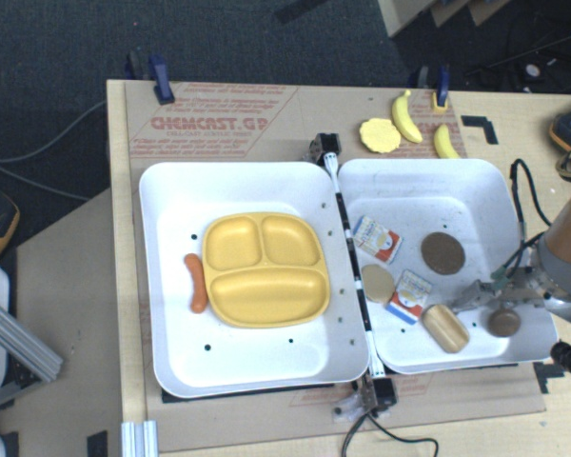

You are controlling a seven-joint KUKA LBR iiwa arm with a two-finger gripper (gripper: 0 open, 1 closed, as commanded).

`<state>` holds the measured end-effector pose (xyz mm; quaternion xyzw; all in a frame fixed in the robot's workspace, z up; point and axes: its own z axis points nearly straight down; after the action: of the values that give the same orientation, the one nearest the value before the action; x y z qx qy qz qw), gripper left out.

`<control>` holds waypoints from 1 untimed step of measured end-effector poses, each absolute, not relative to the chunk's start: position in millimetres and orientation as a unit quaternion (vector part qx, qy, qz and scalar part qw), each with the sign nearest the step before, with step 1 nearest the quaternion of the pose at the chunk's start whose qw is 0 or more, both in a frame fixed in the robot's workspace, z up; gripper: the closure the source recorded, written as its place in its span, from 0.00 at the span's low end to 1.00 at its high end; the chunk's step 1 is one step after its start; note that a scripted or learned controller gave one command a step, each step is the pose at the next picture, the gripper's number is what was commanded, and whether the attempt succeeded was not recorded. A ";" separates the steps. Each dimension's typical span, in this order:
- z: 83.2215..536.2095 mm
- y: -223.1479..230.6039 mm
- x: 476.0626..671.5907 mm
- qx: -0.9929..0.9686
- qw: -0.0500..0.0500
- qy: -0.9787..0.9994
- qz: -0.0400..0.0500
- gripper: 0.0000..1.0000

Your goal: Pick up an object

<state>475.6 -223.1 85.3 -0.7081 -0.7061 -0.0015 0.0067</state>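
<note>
Nearest the camera, the front rim of the left bin [257,387] runs along the bench edge. At the right, the grey arm [563,255] reaches in low over the right bin [476,184], its wrist bent so the gripper [485,293] points leftward over the bin floor. Whether it is open or closed cannot be made out. Just beside it lie a small brown disc [503,323] and a tan bread roll [446,327]; a small carton [409,296] touches the roll's left. Farther out sit a dark brown round [443,253], a tan disc [377,281] and another carton [377,238]. Across the divider, a yellow divided plate [265,268] and a sausage [197,283] rest in the left bin. Two bananas [407,117] and a yellow piece [380,135] lie on the bench behind.
</note>
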 end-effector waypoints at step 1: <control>85.0 -166.4 555.6 -0.704 -0.002 -0.710 -0.003 0.00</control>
<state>555.6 -166.4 85.0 -0.7040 -0.7102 -0.0028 -0.0020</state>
